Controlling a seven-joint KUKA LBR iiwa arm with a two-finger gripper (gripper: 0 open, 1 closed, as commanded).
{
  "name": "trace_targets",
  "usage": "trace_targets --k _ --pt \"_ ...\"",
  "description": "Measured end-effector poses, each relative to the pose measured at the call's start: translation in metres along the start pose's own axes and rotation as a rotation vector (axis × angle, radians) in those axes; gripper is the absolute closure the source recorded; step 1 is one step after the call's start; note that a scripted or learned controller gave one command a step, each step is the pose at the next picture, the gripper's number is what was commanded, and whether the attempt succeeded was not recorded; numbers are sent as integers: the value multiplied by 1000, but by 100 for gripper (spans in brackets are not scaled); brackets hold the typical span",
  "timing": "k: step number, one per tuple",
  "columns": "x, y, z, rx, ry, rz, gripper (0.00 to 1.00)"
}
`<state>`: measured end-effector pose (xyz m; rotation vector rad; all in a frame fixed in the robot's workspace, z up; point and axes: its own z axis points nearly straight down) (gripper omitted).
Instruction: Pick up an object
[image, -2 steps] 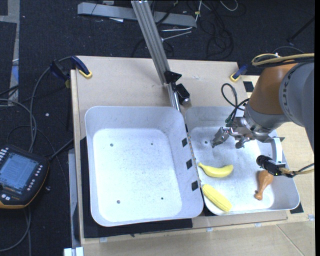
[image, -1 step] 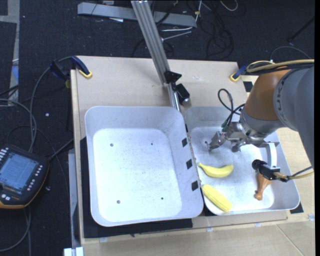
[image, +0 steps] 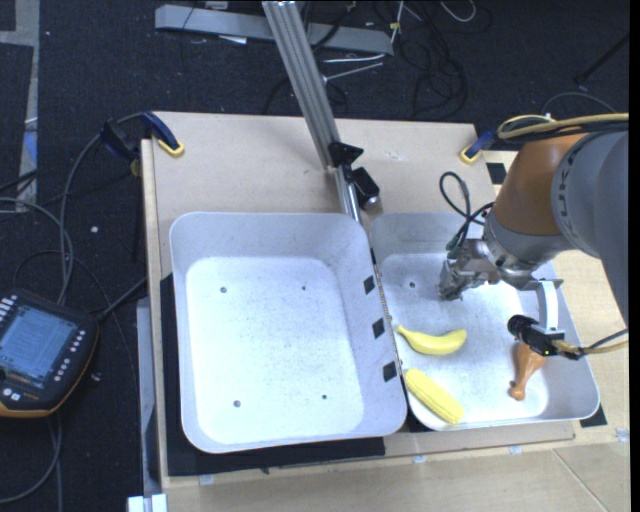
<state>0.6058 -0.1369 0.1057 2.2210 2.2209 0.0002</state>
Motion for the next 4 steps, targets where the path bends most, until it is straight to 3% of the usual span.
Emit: trace_targets --k 2,3,4 --pt "-1 6 -110 -4 0 0 100" --pt "-1 7 -138 -2 0 0 100" --pt "48 7 -129 1 1 -4 100"
